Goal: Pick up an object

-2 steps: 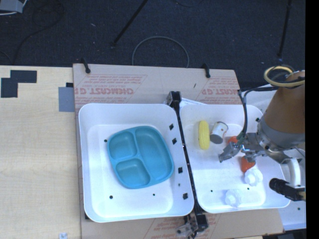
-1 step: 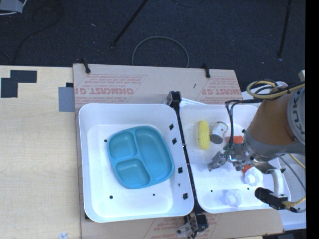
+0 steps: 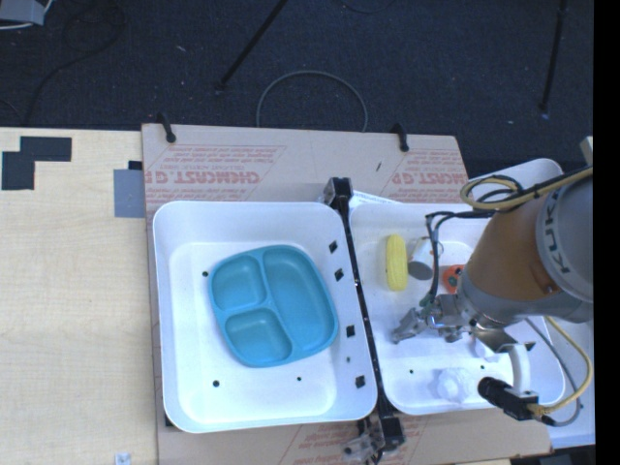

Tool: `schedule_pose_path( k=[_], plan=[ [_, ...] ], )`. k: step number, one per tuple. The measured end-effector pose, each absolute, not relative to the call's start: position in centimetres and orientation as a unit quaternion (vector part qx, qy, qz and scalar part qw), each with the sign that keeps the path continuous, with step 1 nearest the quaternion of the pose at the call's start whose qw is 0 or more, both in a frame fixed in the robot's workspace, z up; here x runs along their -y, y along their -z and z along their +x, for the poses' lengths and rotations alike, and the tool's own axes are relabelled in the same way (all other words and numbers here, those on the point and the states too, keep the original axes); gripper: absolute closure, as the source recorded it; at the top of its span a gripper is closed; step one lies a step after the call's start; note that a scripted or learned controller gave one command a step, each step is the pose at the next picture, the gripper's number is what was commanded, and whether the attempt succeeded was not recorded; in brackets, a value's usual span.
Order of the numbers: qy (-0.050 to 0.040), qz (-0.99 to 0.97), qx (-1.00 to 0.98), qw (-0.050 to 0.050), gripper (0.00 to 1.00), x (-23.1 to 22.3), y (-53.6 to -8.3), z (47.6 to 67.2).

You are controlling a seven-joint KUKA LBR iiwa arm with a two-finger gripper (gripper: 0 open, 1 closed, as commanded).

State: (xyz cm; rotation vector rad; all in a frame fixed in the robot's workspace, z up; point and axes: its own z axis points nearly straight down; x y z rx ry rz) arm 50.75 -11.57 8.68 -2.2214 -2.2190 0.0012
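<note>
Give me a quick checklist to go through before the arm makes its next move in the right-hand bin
1. Gripper is over the right bin: ok.
2. An object is held between the fingers: cannot tell.
3. A pickable target is nearby: ok, the yellow object lies on the bin floor, up and left of the gripper.
4. Yellow object is free of neighbours: ok, with a small grey object just beside it.
5. Arm is away from the divider between the bins: ok.
6. Blue divided plate sits in the left bin, out of the way: ok.
</note>
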Motion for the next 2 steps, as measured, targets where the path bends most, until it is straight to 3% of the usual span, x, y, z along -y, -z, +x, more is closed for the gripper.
schedule_pose_path(
  k=[1, 2],
  plan=[
    [0.0001, -0.710, 0.704, 0.001, 1.00, 11.7, -9.9, 50.8],
    [0.0004, -0.709, 0.705, 0.000, 1.00, 11.8, -15.3, 49.9]
  ],
)
